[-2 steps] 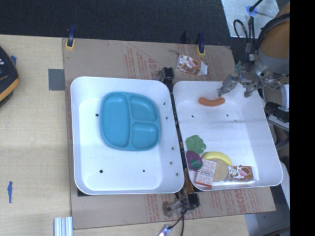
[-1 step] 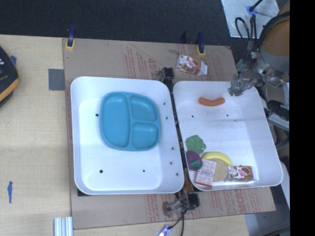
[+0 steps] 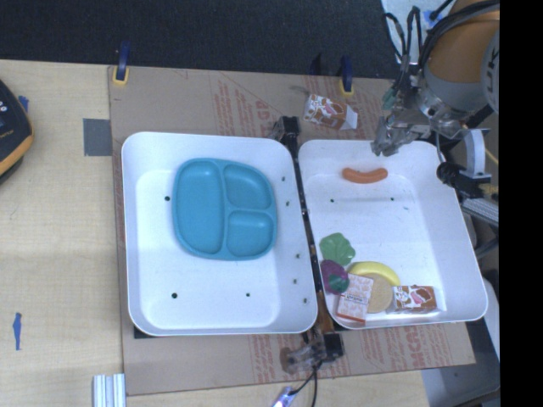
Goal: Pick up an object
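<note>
1. A blue plate (image 3: 225, 208) is sitting in the left bin (image 3: 136, 227), out of the arm's way.
2. Toys are lying bunched at five o'clock in the right bin (image 3: 450, 227).
3. A sausage (image 3: 365, 175) is lying alone at twelve o'clock, easy to reach.
4. The gripper (image 3: 386, 147) is hovering just above it at one o'clock, maybe empty; I cannot tell how wide it is.

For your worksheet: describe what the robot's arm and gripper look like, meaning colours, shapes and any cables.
The arm is bulky and rounded, with an orange band and a grey section. Black cables loop beside it. The gripper is small, dark grey metal.
</note>
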